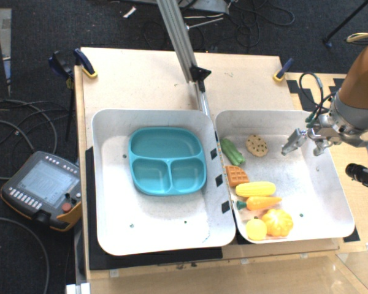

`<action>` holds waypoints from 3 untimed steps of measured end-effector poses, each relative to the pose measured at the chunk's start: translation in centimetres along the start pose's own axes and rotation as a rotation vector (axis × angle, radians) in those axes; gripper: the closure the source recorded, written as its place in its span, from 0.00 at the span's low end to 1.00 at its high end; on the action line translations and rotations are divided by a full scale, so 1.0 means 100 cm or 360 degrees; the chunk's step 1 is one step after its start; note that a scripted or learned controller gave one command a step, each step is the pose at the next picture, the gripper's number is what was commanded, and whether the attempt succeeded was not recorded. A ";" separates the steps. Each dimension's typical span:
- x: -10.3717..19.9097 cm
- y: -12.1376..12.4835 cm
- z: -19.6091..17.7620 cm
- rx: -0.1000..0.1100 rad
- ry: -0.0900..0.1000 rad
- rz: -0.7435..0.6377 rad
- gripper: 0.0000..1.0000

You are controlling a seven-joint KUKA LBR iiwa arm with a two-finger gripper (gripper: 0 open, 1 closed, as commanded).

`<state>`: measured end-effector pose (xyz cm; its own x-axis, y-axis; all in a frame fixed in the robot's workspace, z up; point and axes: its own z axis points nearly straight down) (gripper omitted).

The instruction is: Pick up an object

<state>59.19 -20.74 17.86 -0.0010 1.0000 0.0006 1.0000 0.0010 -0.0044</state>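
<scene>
1. Camera view, from above and at a slant: two shallow white bins sit side by side on a pale bench. The left bin holds a teal divided plate with three compartments, lying flat near the bin's middle.
2. The right bin holds a group of toy foods along its left side. A green pod-shaped piece lies nearest the shared wall, and a round speckled cookie rests just beside it, to the right.
3. Below these sits a small orange waffle square, then a yellow corn cob, lying crosswise, with an orange carrot just under it.
4. At the bin's lower edge, a yellow lemon-like piece touches a lumpy yellow-orange fruit.
5. The arm reaches in from the right, its orange band at the frame's edge. The gripper hangs over the upper right part of the right bin, well apart from the foods. Its two fingers are spread apart, with nothing between them.
6. A teach pendant lies on the dark floor left of the bench.
</scene>
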 end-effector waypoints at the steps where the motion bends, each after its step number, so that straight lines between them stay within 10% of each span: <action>1: 0.003 0.000 0.043 -0.0001 0.0000 0.0000 0.00; 2: 0.002 0.001 0.030 -0.0010 -0.0003 -0.0001 1.00; 3: 0.001 -0.002 -0.033 -0.0018 -0.0005 -0.0001 1.00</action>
<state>58.98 -20.65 21.15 -0.0018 1.0000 -0.0025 1.0000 0.0018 0.0067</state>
